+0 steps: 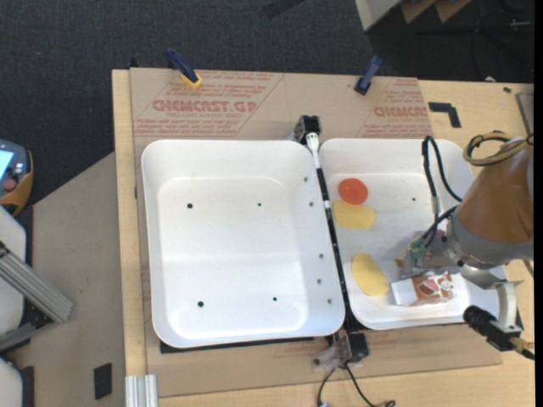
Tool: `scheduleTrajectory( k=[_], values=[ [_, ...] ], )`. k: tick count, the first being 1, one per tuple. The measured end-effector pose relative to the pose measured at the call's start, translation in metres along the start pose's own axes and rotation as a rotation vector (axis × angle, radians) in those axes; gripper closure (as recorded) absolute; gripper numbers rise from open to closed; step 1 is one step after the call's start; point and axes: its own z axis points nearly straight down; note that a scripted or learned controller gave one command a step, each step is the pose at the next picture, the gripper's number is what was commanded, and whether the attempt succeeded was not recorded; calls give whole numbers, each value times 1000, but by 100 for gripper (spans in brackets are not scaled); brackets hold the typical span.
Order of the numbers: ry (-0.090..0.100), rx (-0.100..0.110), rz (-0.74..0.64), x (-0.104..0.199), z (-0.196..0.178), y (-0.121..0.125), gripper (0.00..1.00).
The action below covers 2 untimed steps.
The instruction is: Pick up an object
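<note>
Several small objects lie in the right bin (399, 155). An orange-red round piece (353, 191) sits near its left wall, with a pale yellow piece (354, 217) just in front of it. A second yellow piece (368, 274) lies nearer the front. Beside that one, a white packet with red print (424, 290) rests against the front wall. My gripper (415, 261) hangs low over the bin's front right part, just above and behind the white packet. The grey arm and its orange band (501, 214) cover the bin's right side.
The left bin (153, 227) adjoins the right bin along a black seam (327, 219). A black cable (431, 176) runs over the right bin's back to the wrist. Blue clamps (183, 68) (368, 75) hold the cardboard's far edge.
</note>
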Motion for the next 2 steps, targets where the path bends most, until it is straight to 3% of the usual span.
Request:
scheduleTrajectory(
  k=[1,2],
  values=[
    [0,-18,-15,71,-94,28,100],
    [1,-2,-4,48,-46,2,100]
  ],
)
